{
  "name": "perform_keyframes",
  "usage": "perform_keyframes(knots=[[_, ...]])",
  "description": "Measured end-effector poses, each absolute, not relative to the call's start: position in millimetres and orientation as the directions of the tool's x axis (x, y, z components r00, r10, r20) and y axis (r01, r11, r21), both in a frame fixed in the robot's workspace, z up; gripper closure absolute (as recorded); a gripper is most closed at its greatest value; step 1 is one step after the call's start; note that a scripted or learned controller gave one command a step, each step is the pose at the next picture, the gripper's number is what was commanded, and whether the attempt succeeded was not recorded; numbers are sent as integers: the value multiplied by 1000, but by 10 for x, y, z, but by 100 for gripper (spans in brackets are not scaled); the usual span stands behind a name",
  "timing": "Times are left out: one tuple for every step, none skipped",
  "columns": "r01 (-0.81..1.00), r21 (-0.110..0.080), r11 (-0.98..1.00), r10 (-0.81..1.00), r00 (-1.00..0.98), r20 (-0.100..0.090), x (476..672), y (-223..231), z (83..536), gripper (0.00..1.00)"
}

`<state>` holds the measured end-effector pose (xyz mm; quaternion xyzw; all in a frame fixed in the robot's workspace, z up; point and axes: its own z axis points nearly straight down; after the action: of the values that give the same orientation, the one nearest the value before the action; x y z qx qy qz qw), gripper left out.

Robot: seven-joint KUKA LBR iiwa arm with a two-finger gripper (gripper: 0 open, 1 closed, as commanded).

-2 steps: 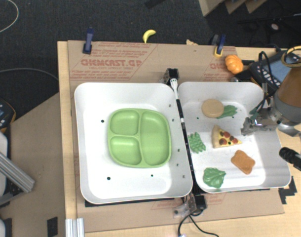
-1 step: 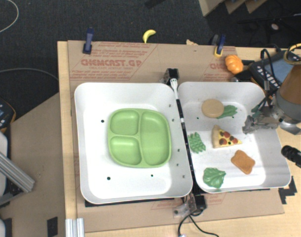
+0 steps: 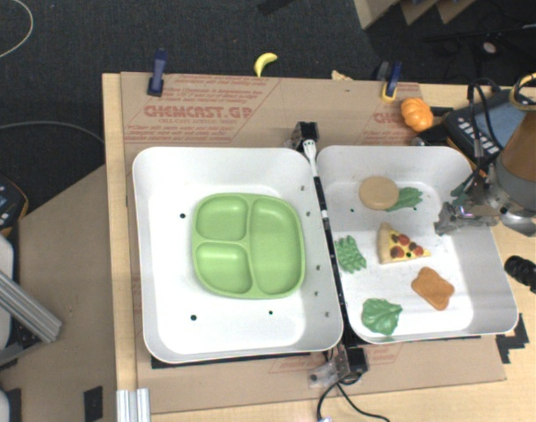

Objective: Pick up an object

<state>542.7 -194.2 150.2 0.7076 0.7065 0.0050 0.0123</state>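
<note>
Camera view from above, at a slant: two shallow white bins are seen side by side on a bench (image 3: 206, 112) topped with brown cardboard printed in red lettering. The left bin (image 3: 162, 183), smooth plastic with rounded corners, holds one thing: a light green divided plate (image 3: 249, 245), a rounded square with three compartments. The right bin (image 3: 488, 297) holds five toy food pieces. A round tan flat piece (image 3: 378, 192) like a cookie is seen near the far side, with a dark green leafy piece (image 3: 407, 199) touching its right edge. A triangular pizza slice (image 3: 400, 245), yellow with red spots, lies near the middle. A ridged green piece (image 3: 349, 254) lies near the left wall, and a lumpy orange-brown piece (image 3: 432, 287) like a nugget lies toward the near right. A second green leafy piece (image 3: 380, 316) lies at the near edge. The gripper (image 3: 452, 218) is seen at the right side of this bin, just right of the pizza slice and apart from it. Whether its fingers are wide or narrow cannot be told; nothing is seen between them. Beyond the bins, a small orange fruit-shaped toy (image 3: 416, 113), one yellow banana toy (image 3: 264, 61) and two blue clamps (image 3: 156, 73) are seen.
</note>
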Motion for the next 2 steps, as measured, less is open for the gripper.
perform_keyframes(knots=[[1000,-10,4,1000,-4,6,4754,-1189,1183,100],[1000,10,-2,1000,2,-7,5237,-1814,1799,100]])
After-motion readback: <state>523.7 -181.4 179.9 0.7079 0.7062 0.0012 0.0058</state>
